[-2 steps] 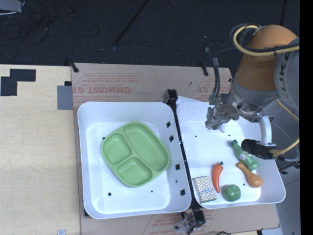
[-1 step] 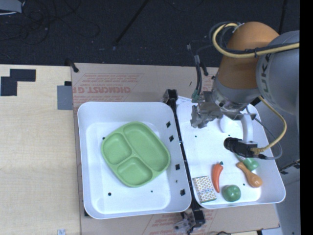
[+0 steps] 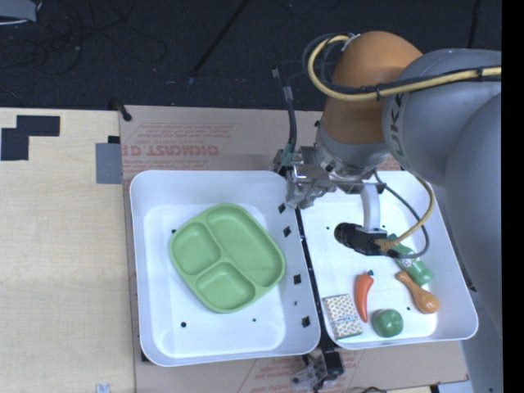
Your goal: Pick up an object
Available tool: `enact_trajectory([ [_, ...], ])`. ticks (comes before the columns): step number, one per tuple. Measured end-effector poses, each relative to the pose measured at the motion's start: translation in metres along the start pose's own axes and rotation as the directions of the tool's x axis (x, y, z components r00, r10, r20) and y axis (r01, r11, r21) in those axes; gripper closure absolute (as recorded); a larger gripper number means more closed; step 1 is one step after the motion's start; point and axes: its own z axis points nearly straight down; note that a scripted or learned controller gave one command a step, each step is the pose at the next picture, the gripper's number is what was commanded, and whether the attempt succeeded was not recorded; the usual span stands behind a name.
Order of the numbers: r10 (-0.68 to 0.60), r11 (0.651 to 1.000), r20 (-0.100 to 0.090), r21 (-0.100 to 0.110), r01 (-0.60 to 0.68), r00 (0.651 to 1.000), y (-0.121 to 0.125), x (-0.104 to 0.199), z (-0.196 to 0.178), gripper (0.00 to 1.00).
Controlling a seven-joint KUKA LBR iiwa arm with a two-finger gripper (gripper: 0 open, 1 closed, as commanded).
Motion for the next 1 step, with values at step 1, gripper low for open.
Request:
enact_trajectory([
  [1,0.000,1.000,0.000,0.000,0.000,1.000,0.0033,0.0511,-0.0003,1.00],
])
